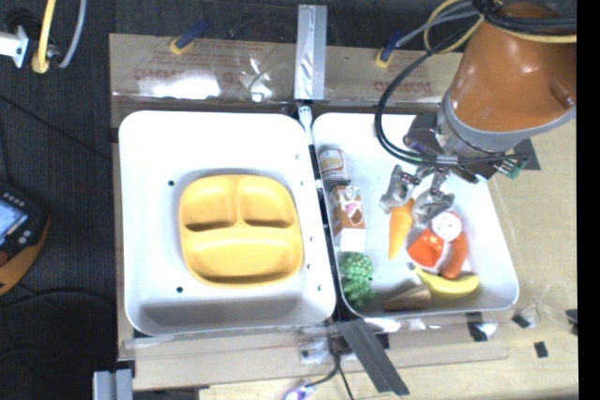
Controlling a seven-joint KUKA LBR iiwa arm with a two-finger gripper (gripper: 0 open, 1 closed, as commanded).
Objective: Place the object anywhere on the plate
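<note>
A yellow plate (241, 229) with three compartments lies in the left bin (150, 145). My gripper (415, 198) hangs low over the right bin (492, 229), under the orange-banded wrist (516, 61). Its two fingers (397, 187) stand apart, open, with nothing between them. An orange carrot (399, 231) lies just below the left finger, its top touching or nearly touching the fingertip. Right under the other finger sits a red and white toy (433, 244).
The right bin also holds a small bottle (331, 166), a brown box (351, 209), green broccoli (355, 273), a banana (448, 284), a red-orange piece (457, 256) and a dark wedge (409, 298). A raised divider (317, 201) separates the bins.
</note>
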